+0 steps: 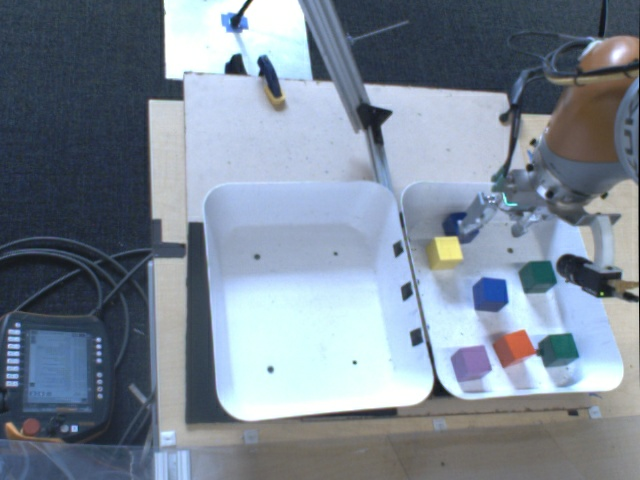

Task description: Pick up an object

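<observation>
Nearest the camera, along the front rim of the right bin (600, 378), three cubes sit in a row: a purple cube (471, 362), an orange cube (514, 347) just beside it, and a green cube (558, 348) close to the bin's right front corner. There is little free room between these three, and the purple one lies near the wall shared with the left bin (300, 298).

A step farther back, a blue cube (490, 293) stands alone mid-bin with open floor on all sides, and a darker green cube (537, 276) sits to its right, apart from it. Farther still, a yellow cube (445, 252) rests close to the bin's left wall, with bare floor in front of it.

At the far left part of the right bin, the gripper (492, 216) hangs low from the arm (590, 118), which comes in from the right. Just beside its fingertips is a small dark blue object (455, 224), partly hidden, perhaps another cube; it lies near the far rim and just behind the yellow cube. The view does not settle whether the gripper is spread or closed, nor whether it touches that object.

The left bin offers wide, bare floor. Beyond both bins lies the pale bench top (300, 128), crossed by a slanting metal pole (335, 48).
</observation>
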Tool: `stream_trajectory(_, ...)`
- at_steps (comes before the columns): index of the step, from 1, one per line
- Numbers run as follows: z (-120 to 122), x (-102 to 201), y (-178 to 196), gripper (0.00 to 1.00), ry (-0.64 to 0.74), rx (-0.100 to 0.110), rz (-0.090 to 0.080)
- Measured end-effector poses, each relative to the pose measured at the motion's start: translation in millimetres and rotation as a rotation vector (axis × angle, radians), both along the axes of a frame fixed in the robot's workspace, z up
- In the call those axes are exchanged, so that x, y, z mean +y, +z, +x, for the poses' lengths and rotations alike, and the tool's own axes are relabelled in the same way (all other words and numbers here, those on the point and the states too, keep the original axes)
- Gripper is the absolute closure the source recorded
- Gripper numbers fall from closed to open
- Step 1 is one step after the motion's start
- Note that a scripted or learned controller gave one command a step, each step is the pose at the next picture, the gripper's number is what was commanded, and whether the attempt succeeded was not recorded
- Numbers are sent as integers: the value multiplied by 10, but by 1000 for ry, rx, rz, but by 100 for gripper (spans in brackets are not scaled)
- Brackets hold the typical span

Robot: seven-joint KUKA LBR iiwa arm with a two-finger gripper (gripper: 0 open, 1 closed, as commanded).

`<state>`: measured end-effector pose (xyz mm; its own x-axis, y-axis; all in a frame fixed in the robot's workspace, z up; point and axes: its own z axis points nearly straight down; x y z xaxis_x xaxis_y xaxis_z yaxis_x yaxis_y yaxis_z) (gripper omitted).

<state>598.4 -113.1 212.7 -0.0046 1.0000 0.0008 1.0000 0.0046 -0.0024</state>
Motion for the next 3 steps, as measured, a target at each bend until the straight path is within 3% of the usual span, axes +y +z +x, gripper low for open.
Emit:
stream_trajectory(1,8,-2,22,0,-1,-4,-1)
stream_trajectory(3,94,30,-1056,0,-2,1,0)
